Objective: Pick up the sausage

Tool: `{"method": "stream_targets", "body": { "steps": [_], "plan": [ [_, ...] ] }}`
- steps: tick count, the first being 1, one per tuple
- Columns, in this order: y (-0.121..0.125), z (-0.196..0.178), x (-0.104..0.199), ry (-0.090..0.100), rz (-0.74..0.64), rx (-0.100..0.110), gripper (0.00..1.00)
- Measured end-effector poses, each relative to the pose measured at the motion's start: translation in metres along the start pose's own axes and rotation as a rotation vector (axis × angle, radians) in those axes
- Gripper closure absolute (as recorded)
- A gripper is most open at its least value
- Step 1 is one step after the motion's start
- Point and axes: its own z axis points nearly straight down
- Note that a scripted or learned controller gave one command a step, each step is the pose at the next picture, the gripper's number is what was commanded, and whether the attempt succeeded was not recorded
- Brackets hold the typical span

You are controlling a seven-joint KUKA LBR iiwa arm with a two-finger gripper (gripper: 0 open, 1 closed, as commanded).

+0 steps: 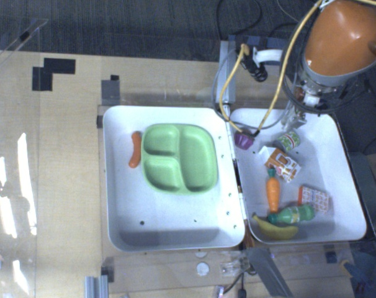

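The sausage [134, 149] is seen lying at frame left in the left bin [169, 238], beside the green divided plate [179, 157], while the gripper [298, 118], whose state cannot be told, is poised far off over the right bin [349, 166].

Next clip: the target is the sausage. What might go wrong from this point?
1. The pincer hangs over the right bin near a can, while the sausage lies in the left bin.
2. The sausage lies close beside the green tray, so a finger may hit its rim.
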Motion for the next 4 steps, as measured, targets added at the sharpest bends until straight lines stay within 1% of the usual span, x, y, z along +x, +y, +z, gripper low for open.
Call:
{"method": "stream_targets", "body": {
  "steps": [1,2,3,4],
  "plan": [
    [-0.001,-0.010,0.001,0.003,-0.022,0.002,1.00],
    [-0.012,-0.019,-0.003,0.000,-0.022,0.002,1.00],
    [-0.032,-0.037,-0.007,0.000,-0.021,0.004,1.00],
    [-0.030,-0.046,-0.006,-0.001,-0.020,0.003,1.00]
  ]
}}
